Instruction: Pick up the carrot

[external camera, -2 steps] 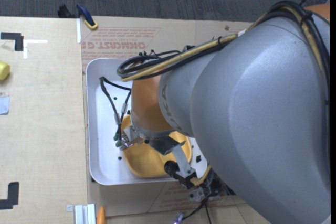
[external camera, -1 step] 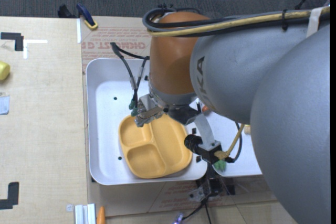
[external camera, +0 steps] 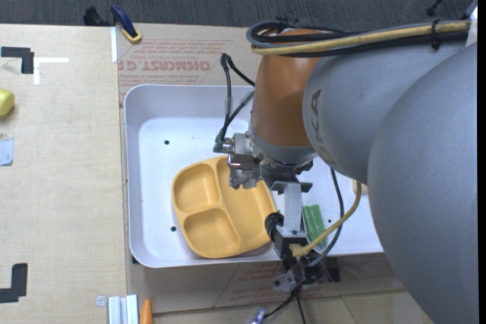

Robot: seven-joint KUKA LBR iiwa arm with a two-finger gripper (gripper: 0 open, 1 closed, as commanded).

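My arm reaches in from the right and hangs over the white bin (external camera: 148, 163). Its orange band (external camera: 282, 106) and grey wrist cover the bin's middle and right side. The gripper (external camera: 244, 172) points down at the far right edge of a yellow divided tray (external camera: 209, 212), which lies in the bin's near half. A green object (external camera: 313, 221) lies in the bin to the right of the tray, partly hidden by the arm's cables. A small orange piece (external camera: 145, 308) shows at the bottom edge, outside the bin; I cannot tell what it is.
The bin's left and far parts show bare white floor. A yellow object (external camera: 4, 102) sits at the left edge of the wooden bench. A blue and yellow clip (external camera: 126, 24) lies beyond the bin's far left corner. Cables (external camera: 300, 269) dangle at the bin's near rim.
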